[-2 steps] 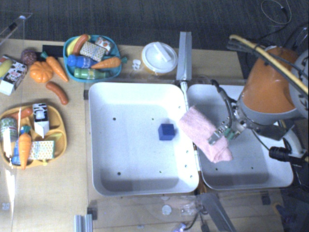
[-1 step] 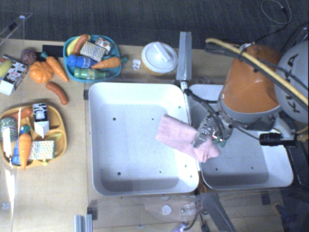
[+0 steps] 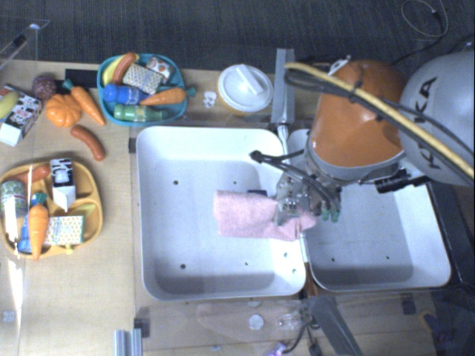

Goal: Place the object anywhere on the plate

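End effector (image 3: 297, 206) sits at one pink cloth's (image 3: 249, 215) right end, above the two bins' shared rims; whether it grips, I cannot tell. Left bin (image 3: 178, 273) floor lies mostly bare.

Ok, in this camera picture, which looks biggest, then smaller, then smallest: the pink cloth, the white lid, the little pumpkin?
1. Pink cloth, biggest.
2. White lid.
3. Pumpkin, smallest.
All lie about equally far from the camera, so nearness hardly matters.
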You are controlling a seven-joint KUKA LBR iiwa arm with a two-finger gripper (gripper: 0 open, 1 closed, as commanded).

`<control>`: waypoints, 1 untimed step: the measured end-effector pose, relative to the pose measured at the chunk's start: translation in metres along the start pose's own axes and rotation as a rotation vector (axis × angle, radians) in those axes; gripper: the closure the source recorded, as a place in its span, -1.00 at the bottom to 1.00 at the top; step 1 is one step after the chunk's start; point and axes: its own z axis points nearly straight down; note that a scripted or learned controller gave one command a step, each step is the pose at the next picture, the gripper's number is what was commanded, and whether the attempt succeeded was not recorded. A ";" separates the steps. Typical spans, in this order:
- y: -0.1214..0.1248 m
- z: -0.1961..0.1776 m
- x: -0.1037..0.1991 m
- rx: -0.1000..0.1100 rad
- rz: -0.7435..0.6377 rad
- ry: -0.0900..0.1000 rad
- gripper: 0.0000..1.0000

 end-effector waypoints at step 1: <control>0.049 0.008 -0.003 0.000 -0.106 0.001 1.00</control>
